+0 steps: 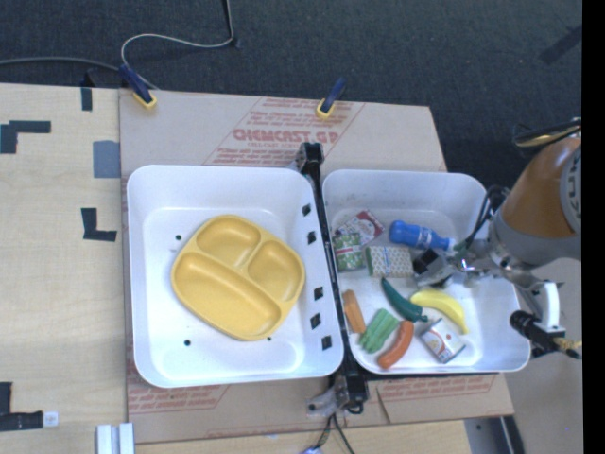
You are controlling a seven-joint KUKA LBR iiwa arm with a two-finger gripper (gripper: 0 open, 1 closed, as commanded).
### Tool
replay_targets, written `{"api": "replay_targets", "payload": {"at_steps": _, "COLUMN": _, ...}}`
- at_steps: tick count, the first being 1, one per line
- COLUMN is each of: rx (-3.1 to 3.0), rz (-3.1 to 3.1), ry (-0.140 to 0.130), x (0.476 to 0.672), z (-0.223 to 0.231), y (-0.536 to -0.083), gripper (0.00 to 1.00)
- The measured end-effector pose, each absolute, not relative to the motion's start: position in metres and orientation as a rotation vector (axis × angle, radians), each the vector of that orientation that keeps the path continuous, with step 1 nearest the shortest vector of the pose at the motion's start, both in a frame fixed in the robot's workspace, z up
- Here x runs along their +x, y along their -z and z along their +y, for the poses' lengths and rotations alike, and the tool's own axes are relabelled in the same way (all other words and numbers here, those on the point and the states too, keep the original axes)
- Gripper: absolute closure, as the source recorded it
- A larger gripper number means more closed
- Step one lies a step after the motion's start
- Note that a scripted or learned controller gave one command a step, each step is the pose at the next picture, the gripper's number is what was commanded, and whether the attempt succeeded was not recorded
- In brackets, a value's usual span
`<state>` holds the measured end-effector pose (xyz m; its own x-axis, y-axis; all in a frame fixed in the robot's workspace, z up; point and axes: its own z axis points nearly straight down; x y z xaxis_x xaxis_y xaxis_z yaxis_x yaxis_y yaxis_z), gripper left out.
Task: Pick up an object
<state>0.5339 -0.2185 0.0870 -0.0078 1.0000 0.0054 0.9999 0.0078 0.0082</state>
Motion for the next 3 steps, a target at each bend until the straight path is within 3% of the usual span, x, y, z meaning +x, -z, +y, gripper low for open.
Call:
{"api": "replay_targets", "payload": {"at_steps": 2, "rx": 2.216, "rz": 2.217, "ry": -0.002, "x": 0.502, "z": -0.199, "y": -0.086, "gripper": 0.0}}
{"api": "replay_targets", "payload": {"at_steps": 3, "rx": 2.216, "rz": 2.22, "ry": -0.002, "x": 0.547, "z": -0.179, "y": -0.086, "gripper": 0.0}}
